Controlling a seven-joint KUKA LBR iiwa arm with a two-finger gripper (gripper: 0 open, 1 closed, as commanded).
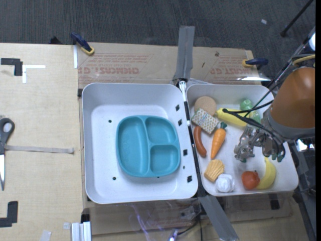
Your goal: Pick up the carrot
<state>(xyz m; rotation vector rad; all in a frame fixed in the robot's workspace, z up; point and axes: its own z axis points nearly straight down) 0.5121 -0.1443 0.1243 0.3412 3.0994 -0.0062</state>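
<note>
Bench bins: carrot [217,140] lies unlifted in right bin [286,185]; gripper [247,149], at its 3 o'clock, grip state indeterminable.

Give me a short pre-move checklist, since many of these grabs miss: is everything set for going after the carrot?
1. Carrot in view in the right bin: ok.
2. Carrot top unobstructed: ok.
3. Gripper above the carrot: not ok, it hangs to the right of it.
4. Room beside the carrot: not ok, sausage and waffle piece lie close.
5. Finger opening: cannot tell.
</note>
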